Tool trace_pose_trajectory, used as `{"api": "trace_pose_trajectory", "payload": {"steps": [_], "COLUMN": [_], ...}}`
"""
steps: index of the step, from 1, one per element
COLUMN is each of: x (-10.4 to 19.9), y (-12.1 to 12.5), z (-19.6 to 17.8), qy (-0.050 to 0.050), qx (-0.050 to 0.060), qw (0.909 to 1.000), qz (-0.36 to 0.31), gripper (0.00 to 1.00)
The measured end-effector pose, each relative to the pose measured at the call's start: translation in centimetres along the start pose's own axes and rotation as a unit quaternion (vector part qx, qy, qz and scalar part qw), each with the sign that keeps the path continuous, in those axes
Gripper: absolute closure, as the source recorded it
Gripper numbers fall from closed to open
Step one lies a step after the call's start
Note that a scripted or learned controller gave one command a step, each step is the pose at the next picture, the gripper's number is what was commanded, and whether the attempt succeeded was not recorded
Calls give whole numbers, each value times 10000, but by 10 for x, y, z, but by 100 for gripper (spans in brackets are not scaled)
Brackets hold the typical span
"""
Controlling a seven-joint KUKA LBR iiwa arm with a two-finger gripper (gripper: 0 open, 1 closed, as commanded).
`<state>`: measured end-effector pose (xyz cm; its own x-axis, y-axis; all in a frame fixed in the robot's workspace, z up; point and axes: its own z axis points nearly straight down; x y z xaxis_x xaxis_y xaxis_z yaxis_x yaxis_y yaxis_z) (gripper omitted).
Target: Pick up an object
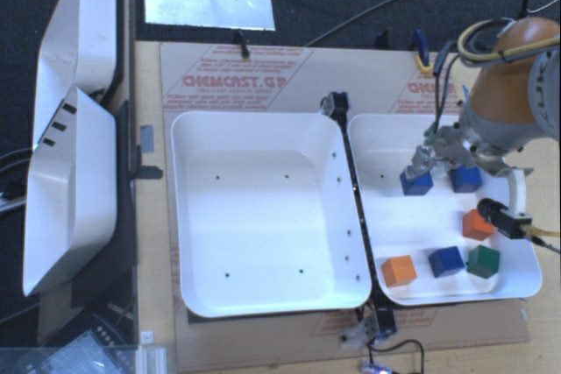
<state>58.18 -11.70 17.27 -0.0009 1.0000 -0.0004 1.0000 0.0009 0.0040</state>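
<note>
Claw (423, 162) hovered low over a blue cube (416, 181) near the back wall of the right bin (377, 131), apparently lining up a grasp; whether it was spread or pinching could not be told.

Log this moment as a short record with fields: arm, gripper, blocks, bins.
arm: grey with orange band, reaching in from the right over the right bin
gripper: low at a blue block near the bin's back; grasp cannot be told
other blocks: blue, blue, orange, orange, green, all in the right bin
left bin: white, beside the right one
</note>
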Motion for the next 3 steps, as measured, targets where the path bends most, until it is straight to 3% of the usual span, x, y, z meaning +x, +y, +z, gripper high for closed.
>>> {"api": "trace_pose_trajectory", "payload": {"steps": [2,3], "x": [0,51], "y": [-2,-7], "z": [-96,-99], "qy": [-1,6], "qx": [-6,16], "qw": [10000,10000], "qz": [1,-18], "gripper": [100,100]}}
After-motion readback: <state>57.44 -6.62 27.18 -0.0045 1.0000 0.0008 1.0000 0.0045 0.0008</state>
